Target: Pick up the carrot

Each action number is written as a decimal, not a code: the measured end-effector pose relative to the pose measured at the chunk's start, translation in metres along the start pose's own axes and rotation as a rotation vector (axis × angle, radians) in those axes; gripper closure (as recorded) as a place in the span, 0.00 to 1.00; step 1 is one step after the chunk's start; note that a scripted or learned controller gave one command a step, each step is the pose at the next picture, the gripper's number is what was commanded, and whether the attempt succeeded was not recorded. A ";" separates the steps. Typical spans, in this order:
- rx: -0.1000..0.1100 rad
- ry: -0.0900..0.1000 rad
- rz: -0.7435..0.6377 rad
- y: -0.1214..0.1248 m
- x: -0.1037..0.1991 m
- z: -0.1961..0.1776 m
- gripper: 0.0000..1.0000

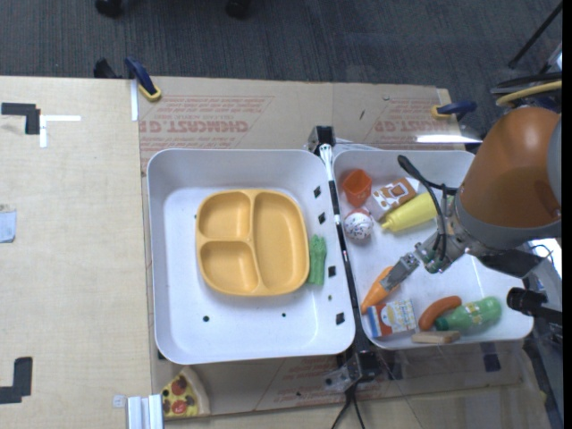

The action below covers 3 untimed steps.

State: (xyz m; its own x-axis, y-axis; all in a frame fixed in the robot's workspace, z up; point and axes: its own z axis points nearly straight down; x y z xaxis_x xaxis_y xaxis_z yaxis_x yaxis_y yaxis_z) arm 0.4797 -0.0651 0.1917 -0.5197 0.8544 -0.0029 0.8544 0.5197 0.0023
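Gripper (401, 273) at carrot (379, 289), grip unclear; carton (393, 315), sausage (439, 310) crowd close.

Divided plate (253, 241) in the left bin (170, 266); carrot (377, 288) in the right bin (500, 329).

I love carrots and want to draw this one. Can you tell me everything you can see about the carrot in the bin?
The carrot is a small orange toy, plastic-looking, with a green tip at its lower end. It lies slanted in the right bin, close to the wall between the two bins, its lower end beside a small printed carton. The pincer sits right at its upper end and covers part of it, so I cannot tell whether it grips the carrot.
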 end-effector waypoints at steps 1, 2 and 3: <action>-0.001 -0.001 0.033 0.007 0.010 0.000 0.00; -0.001 -0.001 0.034 0.007 0.010 0.000 0.00; -0.001 -0.001 0.034 0.007 0.010 0.000 0.00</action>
State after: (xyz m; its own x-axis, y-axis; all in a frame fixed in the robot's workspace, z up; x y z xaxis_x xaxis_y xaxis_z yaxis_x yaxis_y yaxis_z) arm 0.4803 -0.0535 0.1918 -0.4900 0.8717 -0.0033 0.8717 0.4900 0.0032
